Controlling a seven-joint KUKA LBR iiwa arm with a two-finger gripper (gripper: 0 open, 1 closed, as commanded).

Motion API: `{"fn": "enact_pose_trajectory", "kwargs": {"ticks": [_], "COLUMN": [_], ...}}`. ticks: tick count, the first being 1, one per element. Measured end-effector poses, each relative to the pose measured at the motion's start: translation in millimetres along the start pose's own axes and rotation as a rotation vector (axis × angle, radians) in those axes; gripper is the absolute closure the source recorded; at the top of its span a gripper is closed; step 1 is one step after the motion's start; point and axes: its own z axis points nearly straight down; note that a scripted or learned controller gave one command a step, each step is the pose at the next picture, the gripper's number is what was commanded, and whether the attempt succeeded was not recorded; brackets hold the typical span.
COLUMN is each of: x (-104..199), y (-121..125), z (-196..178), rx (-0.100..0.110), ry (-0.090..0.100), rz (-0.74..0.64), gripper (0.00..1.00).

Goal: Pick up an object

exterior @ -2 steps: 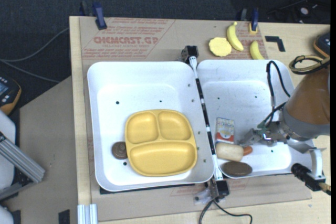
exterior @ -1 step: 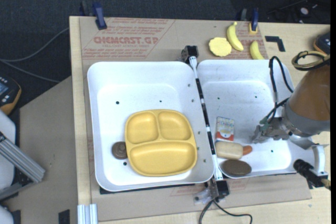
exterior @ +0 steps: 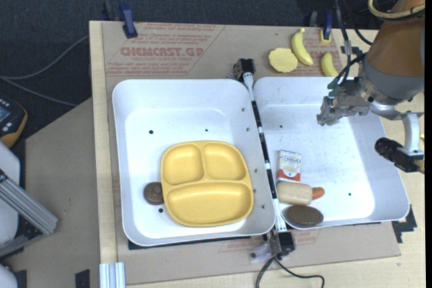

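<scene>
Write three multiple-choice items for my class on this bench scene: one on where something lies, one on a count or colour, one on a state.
1. Where does the yellow three-compartment plastic tray lie?
A. in the left white bin
B. in the right white bin
C. on the cardboard sheet behind the bins

2. How many yellow toy bananas lie on the cardboard behind the bins?
A. none
B. two
C. five

3. What is the state of the small red-and-white carton?
A. held up by the arm
B. standing on the yellow tray
C. lying on the right bin's floor, near the divider

Answers: 1 A, the tray sits in the left bin beside a small brown round piece. 2 B, one banana lies next to a yellow round piece, and another lies further right. 3 C, the carton rests on the floor above a tan bun-like piece, well apart from the gripper.
</scene>
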Motion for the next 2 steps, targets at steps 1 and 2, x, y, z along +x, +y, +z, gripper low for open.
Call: {"fn": "enact_pose_trajectory", "kwargs": {"ticks": [1,2], "x": [-4,-5], "y": [-6,-86], "z": [8,94], "rx": [0.02,0.035], "ry": [0.001,0.006], "rz": [0.01,0.015], "gripper": [0.0,0.0]}}
